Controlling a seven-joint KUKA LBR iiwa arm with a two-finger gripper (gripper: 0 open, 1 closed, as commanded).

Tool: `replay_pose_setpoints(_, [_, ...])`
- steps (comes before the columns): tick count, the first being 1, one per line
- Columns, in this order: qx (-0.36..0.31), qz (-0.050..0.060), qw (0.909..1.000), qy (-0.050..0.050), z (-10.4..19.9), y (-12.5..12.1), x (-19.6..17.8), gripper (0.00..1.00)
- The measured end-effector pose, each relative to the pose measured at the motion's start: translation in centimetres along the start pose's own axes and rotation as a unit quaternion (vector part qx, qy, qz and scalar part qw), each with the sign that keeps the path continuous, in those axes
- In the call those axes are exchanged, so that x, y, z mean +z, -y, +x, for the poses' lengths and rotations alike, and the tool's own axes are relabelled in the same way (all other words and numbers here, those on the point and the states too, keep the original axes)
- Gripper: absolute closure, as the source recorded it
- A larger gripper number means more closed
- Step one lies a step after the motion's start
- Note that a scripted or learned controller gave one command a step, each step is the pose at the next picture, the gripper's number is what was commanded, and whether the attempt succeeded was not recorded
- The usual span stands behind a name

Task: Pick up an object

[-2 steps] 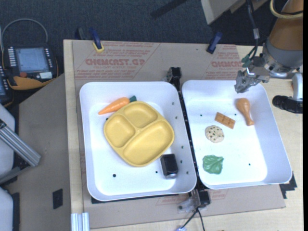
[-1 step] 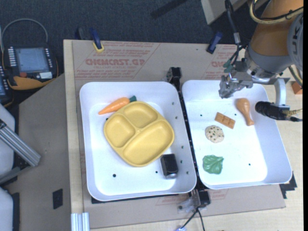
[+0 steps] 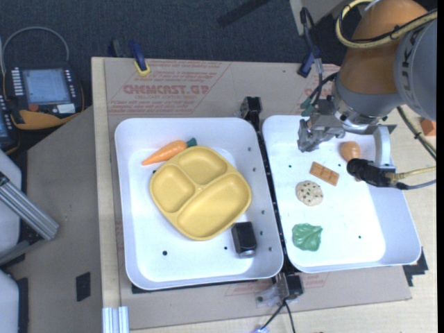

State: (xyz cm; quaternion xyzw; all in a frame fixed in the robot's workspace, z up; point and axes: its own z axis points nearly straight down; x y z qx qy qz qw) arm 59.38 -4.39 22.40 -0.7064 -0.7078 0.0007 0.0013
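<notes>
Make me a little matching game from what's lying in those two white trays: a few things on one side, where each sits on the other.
Things:
1. carrot
2. cookie
3. green leaf
4. black block

Places:
A. right bin, nearest the front edge
B. left bin, beside the yellow plate's back-left rim
C. left bin, at the plate's front-right corner
D. right bin, middle, below the cracker

Pairs: 1-B, 2-D, 3-A, 4-C

One fixed camera hangs above the bench (image 3: 104, 186) and looks down at a slant, far enough off to take in both white bins, the left bin (image 3: 132, 207) and the right bin (image 3: 388, 234), side by side. The arm (image 3: 378, 47) enters from the upper right of the frame. Dark floor lies along the top edge.
</notes>
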Motion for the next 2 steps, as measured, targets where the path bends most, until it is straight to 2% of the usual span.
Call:
replay_pose_setpoints(1, [0.001,-0.001,1.0000,0.000,4.5,0.8,0.9,1.00])
replay_pose_setpoints(2, [0.001,-0.002,1.0000,0.000,9.4,2.0,-0.5,1.00])
